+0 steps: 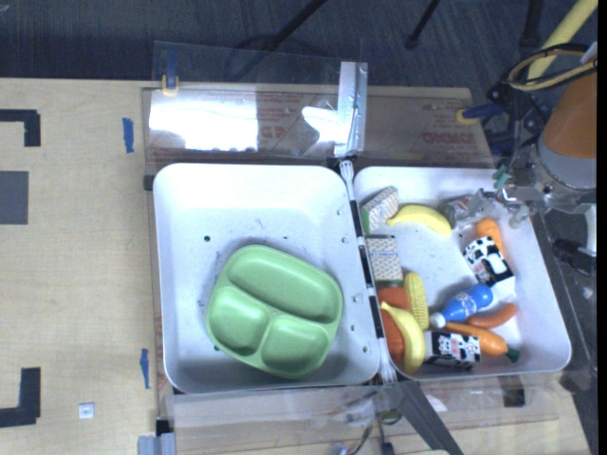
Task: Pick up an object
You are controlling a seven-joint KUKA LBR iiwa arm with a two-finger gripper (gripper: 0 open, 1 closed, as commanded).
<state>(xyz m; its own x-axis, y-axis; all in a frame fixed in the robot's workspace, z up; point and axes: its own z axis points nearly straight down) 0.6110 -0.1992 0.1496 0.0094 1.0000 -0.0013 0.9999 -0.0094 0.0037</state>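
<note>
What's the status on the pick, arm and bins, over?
Pincer at right bin's far right corner, nothing seen in it. Toy food piled there: banana, carrot, cow-print cartons. Green divided tray in left bin.

The 1 arm (574, 136) comes in from 3 o'clock and shows at the upper right of the camera view, its orange band uppermost and a grey wrist section just beneath it. From that grey section the gripper (507, 192) reaches toward 9 o'clock, a small cluster of pale metal parts that lies at about 2 o'clock from the middle of the view. The metal parts are too small and tangled to tell how the jaws stand, and nothing can be made out between them.
</note>
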